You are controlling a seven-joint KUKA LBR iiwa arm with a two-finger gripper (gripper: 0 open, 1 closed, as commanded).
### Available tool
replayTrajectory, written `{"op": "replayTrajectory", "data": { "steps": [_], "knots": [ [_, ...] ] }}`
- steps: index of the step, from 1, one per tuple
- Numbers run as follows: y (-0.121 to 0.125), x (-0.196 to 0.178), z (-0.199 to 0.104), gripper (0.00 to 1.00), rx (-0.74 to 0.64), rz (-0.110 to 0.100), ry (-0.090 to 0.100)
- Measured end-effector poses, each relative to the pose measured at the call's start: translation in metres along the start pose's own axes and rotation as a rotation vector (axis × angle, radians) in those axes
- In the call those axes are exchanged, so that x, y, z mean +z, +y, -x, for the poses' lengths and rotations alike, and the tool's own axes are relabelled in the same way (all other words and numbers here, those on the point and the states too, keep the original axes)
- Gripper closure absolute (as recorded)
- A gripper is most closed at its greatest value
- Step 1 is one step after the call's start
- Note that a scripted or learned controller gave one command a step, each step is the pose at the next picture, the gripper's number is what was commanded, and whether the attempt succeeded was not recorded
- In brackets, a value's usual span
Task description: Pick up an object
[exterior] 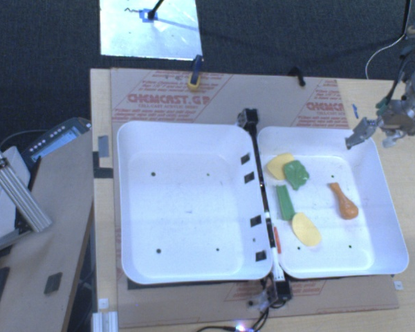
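The orange drumstick-shaped toy (344, 201) lies in the right bin (391, 213), its long axis running from upper left to lower right, apart from the green and yellow pieces (292, 173) clustered toward the bin's left. The gripper (373, 130) hangs above the bin's upper right rim, so the toy lies down and slightly left of it. Whether the gripper is spread or pressed together, I cannot tell.

Glossy white plastic bins (187, 133), brown cardboard underlay (166, 97)

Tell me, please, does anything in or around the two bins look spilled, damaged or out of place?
Nothing stands out. The toy pieces, including the orange piece and green block, all lie inside the right bin; both bins sit flat, side by side.
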State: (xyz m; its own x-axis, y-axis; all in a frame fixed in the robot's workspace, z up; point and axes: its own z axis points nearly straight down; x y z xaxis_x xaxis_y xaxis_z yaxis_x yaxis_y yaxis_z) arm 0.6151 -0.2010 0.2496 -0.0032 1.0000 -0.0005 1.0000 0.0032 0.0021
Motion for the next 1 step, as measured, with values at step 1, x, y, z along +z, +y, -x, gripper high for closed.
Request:
{"op": "replayTrajectory", "data": {
  "steps": [1],
  "knots": [
    [0.0009, -0.0113, 0.0, 1.0, -0.004, 0.004, -0.001]
  ]
}}
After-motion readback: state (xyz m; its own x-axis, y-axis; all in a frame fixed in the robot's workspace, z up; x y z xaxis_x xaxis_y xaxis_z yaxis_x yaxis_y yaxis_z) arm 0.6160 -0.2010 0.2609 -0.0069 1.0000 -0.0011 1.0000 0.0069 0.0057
